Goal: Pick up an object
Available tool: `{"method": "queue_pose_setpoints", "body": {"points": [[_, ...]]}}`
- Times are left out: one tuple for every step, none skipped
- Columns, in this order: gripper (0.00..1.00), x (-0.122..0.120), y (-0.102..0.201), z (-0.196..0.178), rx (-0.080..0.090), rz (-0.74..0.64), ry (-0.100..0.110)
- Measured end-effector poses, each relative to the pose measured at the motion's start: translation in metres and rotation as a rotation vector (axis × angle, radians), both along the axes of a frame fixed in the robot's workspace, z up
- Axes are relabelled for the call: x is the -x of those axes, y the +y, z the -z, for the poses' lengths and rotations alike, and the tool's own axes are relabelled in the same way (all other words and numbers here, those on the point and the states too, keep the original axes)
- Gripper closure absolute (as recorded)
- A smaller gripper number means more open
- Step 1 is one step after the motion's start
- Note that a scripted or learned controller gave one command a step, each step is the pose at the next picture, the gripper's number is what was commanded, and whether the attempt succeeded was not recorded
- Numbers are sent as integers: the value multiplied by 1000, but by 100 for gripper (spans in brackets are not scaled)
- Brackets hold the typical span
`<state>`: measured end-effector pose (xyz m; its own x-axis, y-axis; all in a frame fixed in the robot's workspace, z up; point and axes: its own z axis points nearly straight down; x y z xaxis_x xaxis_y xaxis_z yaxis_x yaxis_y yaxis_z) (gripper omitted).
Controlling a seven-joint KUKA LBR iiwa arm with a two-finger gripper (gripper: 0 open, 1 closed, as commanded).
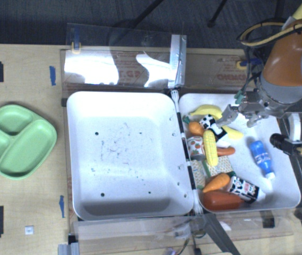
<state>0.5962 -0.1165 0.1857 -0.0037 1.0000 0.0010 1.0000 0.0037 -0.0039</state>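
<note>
The gripper (234,112) hangs over the upper part of the right bin (288,187), its fingers pointing toward the bin's left half; whether they are spread or pressed together cannot be told, and nothing is seen between them. Just left of the jaws lies a banana (206,110), its long axis running across the bin, and right below them a small black-and-white toy (210,124) touching a yellow piece (234,133). Further below and to the left an ear of corn (210,146) lies with its long axis up and down the bin, its tip toward the jaws; an orange piece (195,128) sits at its upper left and a red sausage-like piece (226,151) crosses beside it. Below the jaws and to their right a blue bottle (260,157) lies slanted, white cap toward the bin's lower right corner. Well below, a carrot (216,182), a black-and-white carton (244,188) and a red oblong (221,199) crowd the lower edge. These things pack the right bin's left half against the divider; the strip along its right wall around the bottle is barer. Far left of the jaws, the left bin (87,116) shows only white floor, and beyond it a green sectioned tray (17,141) rests on the bench (23,201).
</note>
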Motion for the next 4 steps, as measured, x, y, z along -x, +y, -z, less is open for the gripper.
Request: {"method": "queue_pose_setpoints", "body": {"points": [[0,-21,-68,79,3,-39,-12],[0,12,-94,96,-14,-19,-16],[0,48,-94,96,-13,-14,-19],[100,49,-98,90,-4,-12,-15]]}}
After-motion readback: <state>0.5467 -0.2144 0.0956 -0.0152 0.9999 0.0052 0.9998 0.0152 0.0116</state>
